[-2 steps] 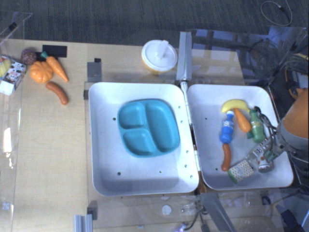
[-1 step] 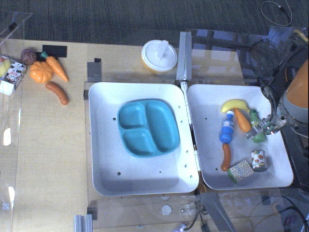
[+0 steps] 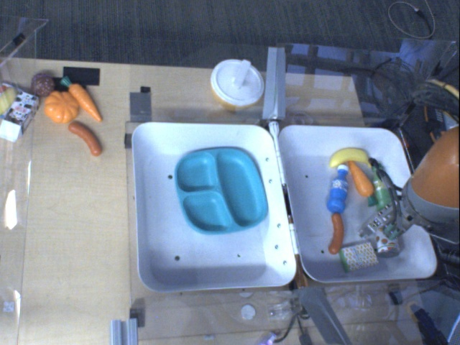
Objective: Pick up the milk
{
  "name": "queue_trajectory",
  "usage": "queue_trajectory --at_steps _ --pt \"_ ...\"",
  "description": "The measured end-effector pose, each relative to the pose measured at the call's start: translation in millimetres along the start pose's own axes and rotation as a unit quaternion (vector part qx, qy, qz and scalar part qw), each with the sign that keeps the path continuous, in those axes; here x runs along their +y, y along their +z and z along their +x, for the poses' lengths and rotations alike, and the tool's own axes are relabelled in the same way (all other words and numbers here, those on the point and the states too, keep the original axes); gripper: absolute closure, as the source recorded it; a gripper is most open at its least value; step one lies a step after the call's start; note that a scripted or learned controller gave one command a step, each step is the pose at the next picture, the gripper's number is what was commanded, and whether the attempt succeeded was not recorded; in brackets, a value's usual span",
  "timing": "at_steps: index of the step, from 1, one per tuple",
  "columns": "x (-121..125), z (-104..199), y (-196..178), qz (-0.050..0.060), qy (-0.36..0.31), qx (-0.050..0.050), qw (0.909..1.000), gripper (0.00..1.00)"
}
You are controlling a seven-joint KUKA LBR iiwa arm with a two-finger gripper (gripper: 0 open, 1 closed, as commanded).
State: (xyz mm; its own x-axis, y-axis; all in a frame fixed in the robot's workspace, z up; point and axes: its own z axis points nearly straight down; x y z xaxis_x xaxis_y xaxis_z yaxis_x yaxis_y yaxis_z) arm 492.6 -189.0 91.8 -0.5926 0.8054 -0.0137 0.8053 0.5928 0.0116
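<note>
- A pale wooden bench (image 3: 79, 214) is filling most of the overhead view, lying under even, soft light.
- Dark grey carpeted floor (image 3: 180, 13) is running across the top, behind the bench.
- Two shallow white bins are sitting side by side: the left bin (image 3: 154, 264) and the right bin (image 3: 313, 146), with a grey metal bar (image 3: 274, 85) standing above the gap between them.
- A clear plastic panel (image 3: 18, 192) is catching glare along the left edge.
- A thin cable (image 3: 413, 16) is looping on the floor at top right.
- Tangled dark cables (image 3: 388, 70) are crowding the bench's right end.
</note>
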Motion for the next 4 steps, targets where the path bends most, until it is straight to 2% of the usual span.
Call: queue_trajectory --at_steps 1,2,3,4 --pt "39 58 -91 0.004 0.011 0.005 0.9999 1.00" --pt "83 100 -148 0.004 0.023 0.005 0.9997 1.00" --pt "101 130 -93 0.005 0.044 0.006 0.9990 1.00" --pt "150 206 -188 0.001 -0.220 0.006 0.9756 1.00"
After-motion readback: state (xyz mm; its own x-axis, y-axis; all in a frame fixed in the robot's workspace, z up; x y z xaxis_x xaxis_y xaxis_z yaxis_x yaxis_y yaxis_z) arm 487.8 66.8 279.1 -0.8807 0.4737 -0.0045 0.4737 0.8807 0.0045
